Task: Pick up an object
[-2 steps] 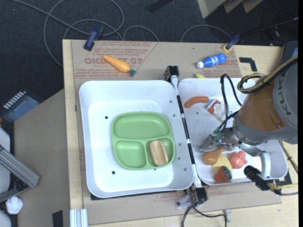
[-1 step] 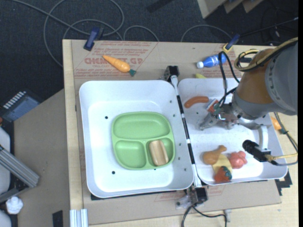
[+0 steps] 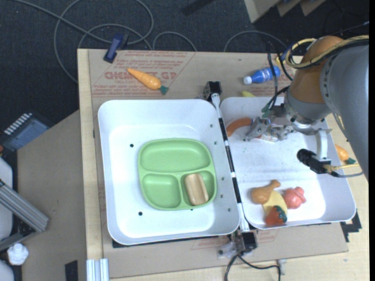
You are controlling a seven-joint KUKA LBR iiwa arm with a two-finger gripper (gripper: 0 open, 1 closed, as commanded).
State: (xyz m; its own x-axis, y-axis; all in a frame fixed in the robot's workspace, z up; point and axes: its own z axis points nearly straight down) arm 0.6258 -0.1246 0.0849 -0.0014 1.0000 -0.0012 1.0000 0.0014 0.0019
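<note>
Two shallow white plastic bins, side by side on the brown cardboard-topped desk.

Right bin, nearest items at 6 o'clock: one toy chicken drumstick, orange-tan; one yellow wedge under it; one pink-red lumpy toy; one red strawberry-like toy with green top. These four touch in a cluster. At 11 o'clock: one orange crescent slice, just beside the hand. The hand hangs low over the bin floor near 12 o'clock; whether its fingers stand wide or narrow cannot be told.

Left bin: one green three-compartment plastic tray, with one tan bread roll in its lower right compartment.

On the desk beyond the bins: one orange toy carrot; one blue-and-white bottle.
</note>
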